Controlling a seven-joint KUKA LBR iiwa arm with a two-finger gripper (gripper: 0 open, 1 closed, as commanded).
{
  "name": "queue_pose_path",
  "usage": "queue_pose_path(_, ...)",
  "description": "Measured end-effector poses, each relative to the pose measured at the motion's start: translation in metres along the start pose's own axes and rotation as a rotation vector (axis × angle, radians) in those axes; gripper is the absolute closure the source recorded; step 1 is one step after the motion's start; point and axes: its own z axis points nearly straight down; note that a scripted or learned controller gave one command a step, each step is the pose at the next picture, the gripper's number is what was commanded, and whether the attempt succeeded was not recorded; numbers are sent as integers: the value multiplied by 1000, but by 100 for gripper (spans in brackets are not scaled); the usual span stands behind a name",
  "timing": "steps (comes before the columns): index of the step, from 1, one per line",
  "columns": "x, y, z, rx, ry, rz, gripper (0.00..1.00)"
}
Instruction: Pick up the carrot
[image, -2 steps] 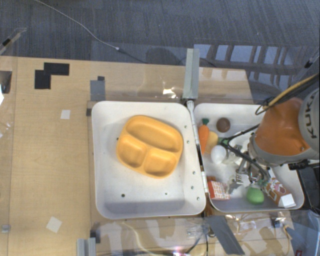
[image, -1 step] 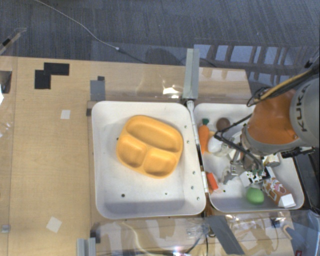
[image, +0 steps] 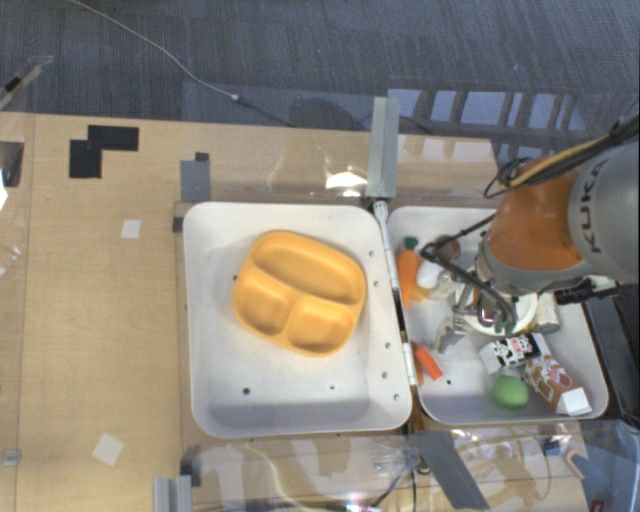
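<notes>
The carrot (image: 408, 276) lies in the right bin (image: 590, 400), hard against its left wall, pointing up and down the picture. A second, smaller orange piece (image: 428, 363) lies lower along that same wall, well apart from the first.

The gripper (image: 462, 322) hangs over the middle of the right bin, just right of the carrot and not touching it. Whether its fingers are spread or closed I cannot tell; cables and the wrist hide them, and nothing shows between them. Dark cables (image: 455, 270) loop from the wrist toward the carrot's upper end, where a small white item (image: 430, 281) sits right beside it.

Under and right of the gripper there is clutter: a black-and-white patterned thing (image: 511, 350), a green ball (image: 510, 391) near the front wall, and a brown box (image: 553, 383) beside the ball.

The left bin (image: 215, 300) holds a yellow tray (image: 298, 291) with three compartments, sitting slightly askew.
</notes>
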Motion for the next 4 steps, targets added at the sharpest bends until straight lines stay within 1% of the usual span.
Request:
queue_pose_path(1, 1, 0, 0, -3, -1, 61, 0)
queue_pose_path(2, 14, -35, -13, 1, 11, 146, 0)
queue_pose_path(3, -52, 4, 3, -1, 1, 207, 0)
queue_pose_path(4, -74, 12, 4, 1, 5, 277, 0)
